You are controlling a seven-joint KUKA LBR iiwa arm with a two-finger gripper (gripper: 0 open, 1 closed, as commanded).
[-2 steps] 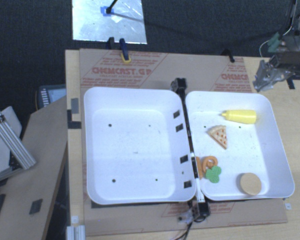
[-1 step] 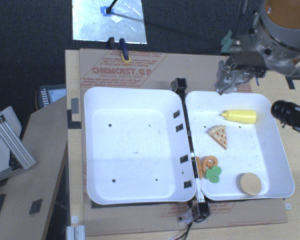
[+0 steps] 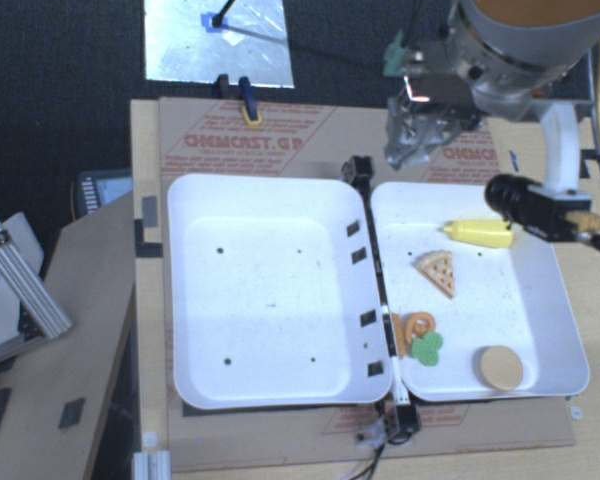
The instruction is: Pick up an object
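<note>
The grey arm's two-finger gripper [image 3: 415,151] hangs above the far edge of the right-hand shallow white plastic bin [image 3: 552,308], towards that bin's far left corner; whether it is spread or pressed together cannot be told from this slant, and nothing shows in its grasp.

Every candidate for the pick lies in that bin. A small yellow plastic squeeze bottle [image 3: 477,232] lies on its side close to the far edge, nozzle pointing at the left edge. A tan waffle-patterned wedge [image 3: 435,271] lies flat just nearer than it, apart from it. An orange pretzel-shaped piece [image 3: 417,328] and a green clover-shaped piece [image 3: 429,349] touch each other beside the left edge, towards the near left corner. A flat round tan disc [image 3: 501,367] sits by the near edge, towards the near right corner.

All look like light, stiff toy food, unlikely to break. The bottle seems the best choice: it is nearest the gripper, stands clear of its neighbours, and has the most height to close on. Its rounded, smooth body may roll or slip, so I would take it across the middle of the body with the jaws set square to its length. The wedge and the disc lie low, offering little to pinch. The pretzel and clover pair crowd the wall.
</note>
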